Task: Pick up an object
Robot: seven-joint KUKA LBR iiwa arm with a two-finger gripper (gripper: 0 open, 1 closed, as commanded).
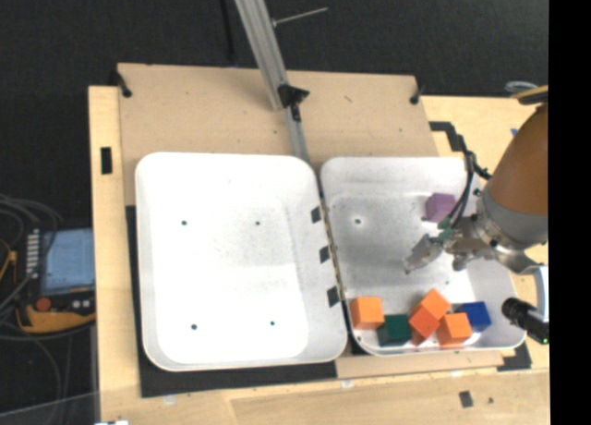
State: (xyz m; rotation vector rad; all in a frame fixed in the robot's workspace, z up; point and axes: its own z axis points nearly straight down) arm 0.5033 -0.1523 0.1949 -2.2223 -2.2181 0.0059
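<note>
Wood bench (259, 104): two white bins side by side, left bin (148, 257) & right bin (388, 183), touching.

No readable text, labels, numbers or signs anywhere.

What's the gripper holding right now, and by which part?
Nothing that shows. The gripper hangs over bare floor in the right bin, apart from the purple block and the blocks along the near edge.

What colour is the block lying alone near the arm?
Purple block, seen in the camera view.
</note>
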